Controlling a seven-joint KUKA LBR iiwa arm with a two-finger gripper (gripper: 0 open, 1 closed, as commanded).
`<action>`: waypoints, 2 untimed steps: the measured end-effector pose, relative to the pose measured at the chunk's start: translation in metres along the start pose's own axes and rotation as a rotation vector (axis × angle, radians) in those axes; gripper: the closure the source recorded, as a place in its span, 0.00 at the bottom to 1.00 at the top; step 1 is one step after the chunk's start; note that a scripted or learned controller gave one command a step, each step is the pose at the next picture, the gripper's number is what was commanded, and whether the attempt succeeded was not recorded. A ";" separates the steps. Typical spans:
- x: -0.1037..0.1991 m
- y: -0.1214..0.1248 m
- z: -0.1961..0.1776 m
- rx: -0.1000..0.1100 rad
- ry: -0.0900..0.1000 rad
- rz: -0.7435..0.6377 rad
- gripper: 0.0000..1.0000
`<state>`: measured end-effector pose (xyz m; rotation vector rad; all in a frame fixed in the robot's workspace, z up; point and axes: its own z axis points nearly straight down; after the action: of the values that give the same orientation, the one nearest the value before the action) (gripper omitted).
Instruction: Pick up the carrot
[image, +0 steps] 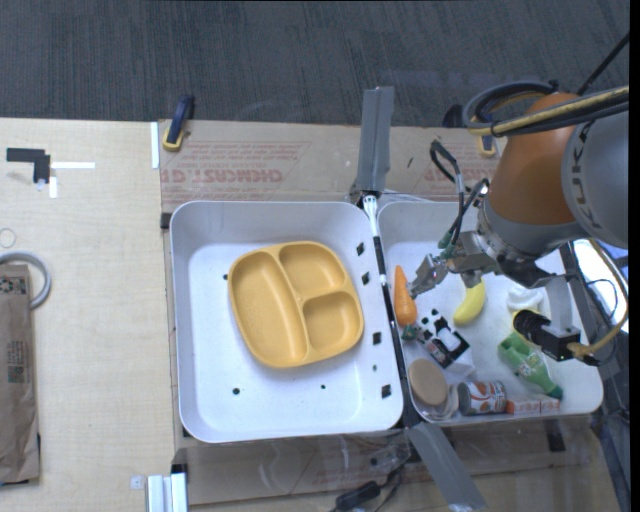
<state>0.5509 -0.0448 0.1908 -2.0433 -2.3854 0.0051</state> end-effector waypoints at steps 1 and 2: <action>0.057 -0.050 -0.002 0.000 0.001 -0.115 0.00; 0.039 -0.028 -0.005 -0.002 0.000 -0.399 0.00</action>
<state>0.5177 -0.0107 0.1954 -1.5309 -2.7438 0.0025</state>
